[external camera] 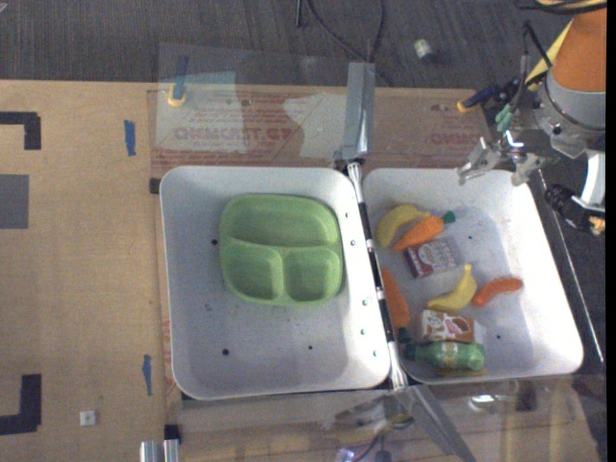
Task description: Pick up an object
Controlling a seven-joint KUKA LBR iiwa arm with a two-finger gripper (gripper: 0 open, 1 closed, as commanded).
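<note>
Because the task leaves the choice of object open, I treat every item in the right bin (553,258) as a candidate: a banana (395,221) and a carrot (421,232) lie touching at the upper left, a small maroon box (432,257) sits just below them, a second banana (457,292) and a small orange piece (498,290) lie near the centre, another orange carrot (394,298) rests along the left wall, and a printed carton (448,326) lies against a green bottle (449,356) at the bottom. The items are scattered loosely, so several offer clear sides for a grasp; the small orange piece stands apart from its neighbours and is, in my judgement, the easiest target. My gripper (499,158) hangs above the upper right rim of this bin, its fingers spread apart with nothing between them, and no descent is yet made. The left bin (192,335) carries a green divided tray (281,248), which I judge a poor candidate because it is wide and flat.
</note>
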